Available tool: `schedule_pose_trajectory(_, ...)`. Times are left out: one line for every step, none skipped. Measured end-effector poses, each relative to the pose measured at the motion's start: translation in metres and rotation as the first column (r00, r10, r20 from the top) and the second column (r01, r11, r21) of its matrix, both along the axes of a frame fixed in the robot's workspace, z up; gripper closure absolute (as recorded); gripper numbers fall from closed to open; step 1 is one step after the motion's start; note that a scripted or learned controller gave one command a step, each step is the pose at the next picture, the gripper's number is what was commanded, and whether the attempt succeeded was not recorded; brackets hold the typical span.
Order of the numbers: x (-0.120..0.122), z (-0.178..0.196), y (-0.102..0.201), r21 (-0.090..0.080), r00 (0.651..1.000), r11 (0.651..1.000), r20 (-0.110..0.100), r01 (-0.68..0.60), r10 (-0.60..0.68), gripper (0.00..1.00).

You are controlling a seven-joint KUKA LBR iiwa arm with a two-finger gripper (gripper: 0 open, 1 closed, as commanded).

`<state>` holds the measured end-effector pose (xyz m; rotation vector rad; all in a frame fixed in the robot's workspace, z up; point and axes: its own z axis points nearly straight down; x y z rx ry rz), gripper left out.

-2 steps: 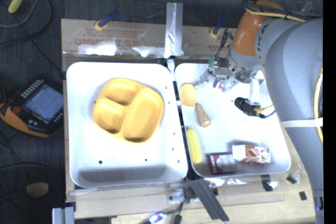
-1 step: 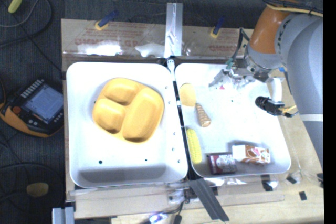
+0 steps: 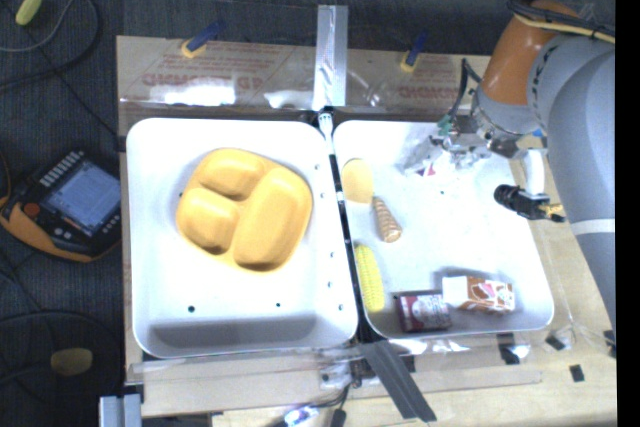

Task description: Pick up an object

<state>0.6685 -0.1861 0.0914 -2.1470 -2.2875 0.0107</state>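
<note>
The gripper (image 3: 447,143) is seen over the right bin's (image 3: 520,245) far edge; its grip cannot be told. A corn cob (image 3: 369,277) is laid along that bin's left wall, cartons (image 3: 455,303) at its near edge. The left bin (image 3: 160,315) is occupied by yellow bread (image 3: 244,208).

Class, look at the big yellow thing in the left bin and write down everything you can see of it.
The big yellow thing looks like a cluster of bread rolls: three rounded, puffy lobes joined into one lump, two smaller ones at the top and left, one longer one at the right. Its surface is smooth, matte and golden yellow, darker along the lower edge. It lies flat on the floor of the left bin, roughly in the middle, apart from the walls. Nothing else touches it.
</note>
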Motion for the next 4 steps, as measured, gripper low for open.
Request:
schedule_pose_trajectory(-0.001, 0.013, 0.0, -0.003, 1.0, 1.0, -0.008, 0.0, 0.0, 1.0)
schedule_pose_trajectory(-0.032, 0.109, 0.065, 0.0, 0.999, 0.999, 0.007, -0.05, 0.05, 1.0)
schedule_pose_trajectory(-0.086, 0.125, 0.086, 0.003, 0.995, 0.995, 0.005, 0.097, -0.097, 1.0)
schedule_pose_trajectory(-0.086, 0.125, 0.085, 0.002, 0.995, 0.995, 0.005, 0.098, -0.098, 0.0)
